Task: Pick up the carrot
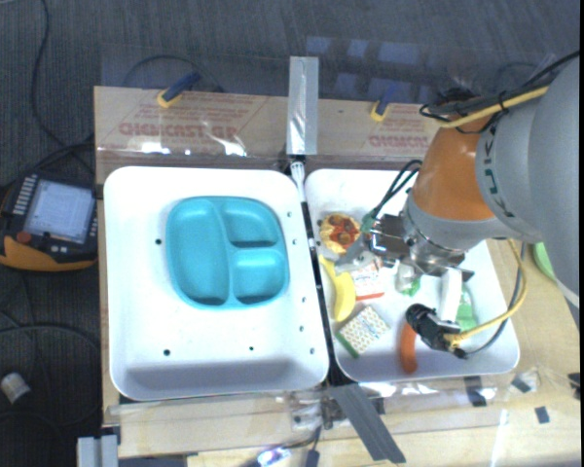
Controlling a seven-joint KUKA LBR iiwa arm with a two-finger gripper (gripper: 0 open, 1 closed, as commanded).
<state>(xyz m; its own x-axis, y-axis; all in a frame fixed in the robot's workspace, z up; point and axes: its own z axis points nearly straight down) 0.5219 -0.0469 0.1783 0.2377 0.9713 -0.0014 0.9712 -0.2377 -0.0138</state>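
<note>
The carrot (407,349) is a short orange piece lying near the front edge of the right bin (501,353). The arm reaches in from the right, and its gripper (397,264) hangs over the middle of that bin, behind the carrot and slightly to its left. The wrist hides what lies directly under it. I see nothing held.
In the right bin lie a round red and yellow toy food (339,230), a banana (342,296), a small white and red card (369,282), a speckled pale block (363,330) and a green item (465,306). The left bin (136,339) holds a blue divided plate (228,251).
</note>
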